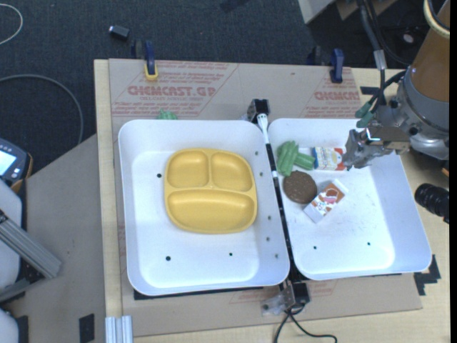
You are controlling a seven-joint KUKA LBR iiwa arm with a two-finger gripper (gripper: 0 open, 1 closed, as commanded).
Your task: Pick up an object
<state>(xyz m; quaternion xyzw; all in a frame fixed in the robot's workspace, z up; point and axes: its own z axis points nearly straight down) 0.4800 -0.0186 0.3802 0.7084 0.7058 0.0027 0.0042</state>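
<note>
Two white bins sit side by side on the bench. The left bin [143,256] holds one yellow divided plate [211,190], well apart from the fingers and to their left. The right bin [371,252] holds four small objects: one green toy [289,157], one brown disc [300,186], one red-and-white carton [325,200], and one white packet with coloured print [327,157].

The gripper [355,156] hangs over the upper part of the right bin. Whether its fingers are spread or pressed together cannot be told from this angle; they appear as a dark, blurred cluster, and nothing is visibly pinched between them.

Nearest candidate: the white packet, just beside the fingers on their left. The carton lies near, below and left of the fingers. The brown disc lies further left, with the green toy above it; these two touch or nearly touch.

Step in hand, as judged: approach and select a target. Recommended practice:

1. Choose an object with free space on two opposite sides. The carton qualifies best; it stands slightly apart from the disc.
2. Align the fingers across the object's short axis.
3. Descend straight down until the fingertips bracket the object, then close.
4. Avoid the disc, which looks flat and likely hard to grip, and keep away from the bin wall.
5. Lift vertically and confirm the object rises with the fingers.
</note>
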